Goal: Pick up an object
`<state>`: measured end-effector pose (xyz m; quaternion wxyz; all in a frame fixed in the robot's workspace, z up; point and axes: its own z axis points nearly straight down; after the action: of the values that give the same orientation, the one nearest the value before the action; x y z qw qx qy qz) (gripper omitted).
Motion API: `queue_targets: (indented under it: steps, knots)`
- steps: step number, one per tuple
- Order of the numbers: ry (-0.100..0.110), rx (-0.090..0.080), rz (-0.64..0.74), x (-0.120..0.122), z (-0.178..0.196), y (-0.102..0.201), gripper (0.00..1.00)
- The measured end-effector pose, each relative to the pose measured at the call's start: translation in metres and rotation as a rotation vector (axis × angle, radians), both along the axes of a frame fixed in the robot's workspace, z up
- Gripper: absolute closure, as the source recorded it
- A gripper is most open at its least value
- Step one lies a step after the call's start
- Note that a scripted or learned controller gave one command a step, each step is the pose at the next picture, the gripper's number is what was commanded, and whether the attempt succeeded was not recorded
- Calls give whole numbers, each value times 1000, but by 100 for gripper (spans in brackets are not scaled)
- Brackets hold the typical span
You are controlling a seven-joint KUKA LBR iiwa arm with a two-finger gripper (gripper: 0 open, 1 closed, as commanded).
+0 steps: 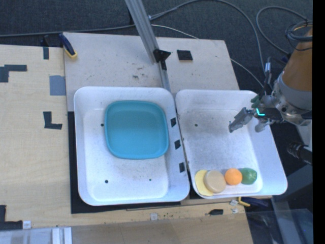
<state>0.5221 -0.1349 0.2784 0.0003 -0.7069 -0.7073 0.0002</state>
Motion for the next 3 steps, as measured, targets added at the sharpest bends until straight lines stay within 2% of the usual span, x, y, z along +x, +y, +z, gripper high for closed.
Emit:
queue_targets:
  steps: [1,3]
  knots:
    - [0,0,0,0,0,0,0]
    - [5,1,0,-9,-109,18,0]
